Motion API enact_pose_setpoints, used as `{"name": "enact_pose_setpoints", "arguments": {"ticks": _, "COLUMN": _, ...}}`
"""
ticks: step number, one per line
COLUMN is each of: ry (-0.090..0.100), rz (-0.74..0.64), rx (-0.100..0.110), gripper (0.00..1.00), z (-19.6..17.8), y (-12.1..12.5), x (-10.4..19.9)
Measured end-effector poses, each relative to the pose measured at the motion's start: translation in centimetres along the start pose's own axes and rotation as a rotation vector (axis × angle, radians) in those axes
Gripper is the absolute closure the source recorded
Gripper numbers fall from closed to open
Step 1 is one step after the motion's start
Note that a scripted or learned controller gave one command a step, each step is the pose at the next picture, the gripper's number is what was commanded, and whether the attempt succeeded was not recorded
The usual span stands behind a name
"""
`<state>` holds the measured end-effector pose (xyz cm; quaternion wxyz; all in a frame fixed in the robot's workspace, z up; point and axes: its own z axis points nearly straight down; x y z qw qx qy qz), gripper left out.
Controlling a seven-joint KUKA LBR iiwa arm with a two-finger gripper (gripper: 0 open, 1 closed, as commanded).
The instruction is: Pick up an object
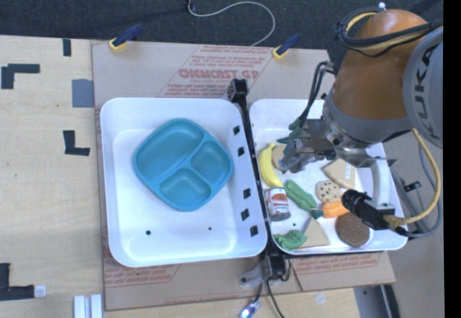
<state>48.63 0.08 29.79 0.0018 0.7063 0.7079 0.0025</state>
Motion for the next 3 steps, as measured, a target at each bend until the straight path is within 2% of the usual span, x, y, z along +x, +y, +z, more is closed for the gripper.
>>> {"name": "enact_pose_setpoints", "arguments": {"ticks": 1, "ry": -0.002, "rz": -0.001, "rx": 0.01, "gripper": 1.0, "z": 8.3, "y": 5.8, "x": 2.4}}
{"name": "enact_pose_setpoints", "arguments": {"ticks": 2, "ry": 0.002, "rz": -0.003, "rx": -0.01, "gripper": 1.0, "z": -15.8, "y": 2.2, "x": 4.4}}
{"name": "enact_pose_setpoints", "arguments": {"ticks": 3, "ry": -0.002, "rz": -0.003, "rx": 0.012, "gripper": 1.0, "z": -10.3, "y": -0.3, "x": 9.0}}
